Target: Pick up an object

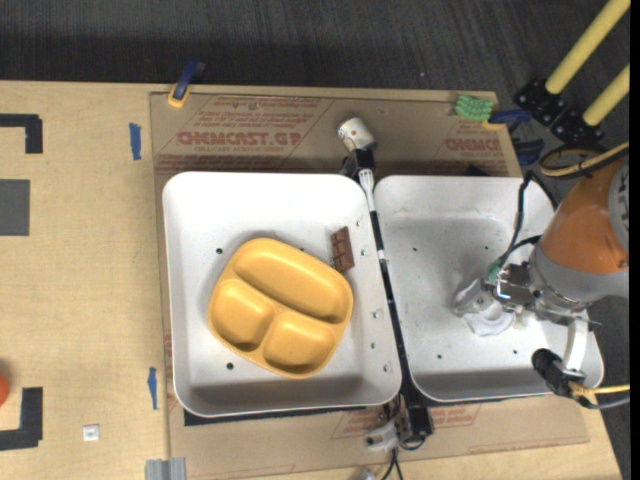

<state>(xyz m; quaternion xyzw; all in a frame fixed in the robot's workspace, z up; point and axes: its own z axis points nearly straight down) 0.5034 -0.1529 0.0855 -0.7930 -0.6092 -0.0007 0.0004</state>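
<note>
A yellow three-compartment plate (281,306) lies upside-down-looking in the left bin (190,268), slightly tilted. A small brown block (341,249) rests by that bin's right wall. In the right bin (440,228), my gripper (478,300) is low over the floor near the bin's right side. Just beneath and beside it sits a small pale, translucent object (488,321); whether it is held is unclear. The arm's orange band (585,240) rises above the wrist at the right.
A white round knob (352,130) stands behind the seam between the bins. Cables trail from the wrist over the right bin's front right corner (560,373). Yellow poles (600,28) lean at the top right.
</note>
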